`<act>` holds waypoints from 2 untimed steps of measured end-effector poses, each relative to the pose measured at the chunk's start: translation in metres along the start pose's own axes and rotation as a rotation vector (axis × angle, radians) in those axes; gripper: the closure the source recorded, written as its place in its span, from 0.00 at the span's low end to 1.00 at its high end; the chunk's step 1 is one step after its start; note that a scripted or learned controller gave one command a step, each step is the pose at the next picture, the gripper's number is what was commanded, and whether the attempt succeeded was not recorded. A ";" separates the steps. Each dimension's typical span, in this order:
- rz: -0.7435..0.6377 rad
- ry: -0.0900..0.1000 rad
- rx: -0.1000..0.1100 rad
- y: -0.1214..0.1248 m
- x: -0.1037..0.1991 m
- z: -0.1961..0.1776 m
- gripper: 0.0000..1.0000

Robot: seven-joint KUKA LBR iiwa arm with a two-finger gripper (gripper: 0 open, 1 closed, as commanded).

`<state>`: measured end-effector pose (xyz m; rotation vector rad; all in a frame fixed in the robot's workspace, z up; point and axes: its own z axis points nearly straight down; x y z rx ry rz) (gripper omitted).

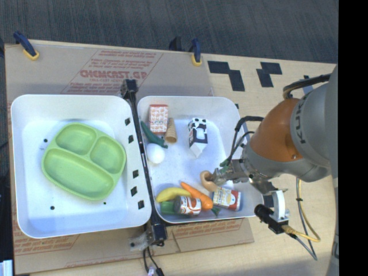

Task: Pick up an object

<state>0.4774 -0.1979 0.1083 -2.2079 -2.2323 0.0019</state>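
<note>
**Two bins, one arm: the reach toward a small ring**

Two shallow white bins sit side by side; the left bin [23,171] holds a green divided plate [84,160], and the right bin [230,111] holds the loose objects. The gripper [225,174] hangs low over the right bin's near right part, just beside a tan ring [207,180]. Whether the jaws are open or closed cannot be told, and nothing is seen between them. The step in hand appears to be the approach, before any grasp. The next move likely calls for centring over one object and descending without nudging neighbours: the small jar [226,199] and the carrot [196,194] lie close by. The ring has no clear long axis. The carrot's long axis runs from upper left to lower right.
</note>
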 end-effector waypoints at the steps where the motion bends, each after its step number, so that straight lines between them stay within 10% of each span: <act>1: 0.004 -0.001 -0.006 0.014 0.045 -0.122 1.00; 2: 0.005 -0.002 -0.006 0.002 0.053 -0.141 1.00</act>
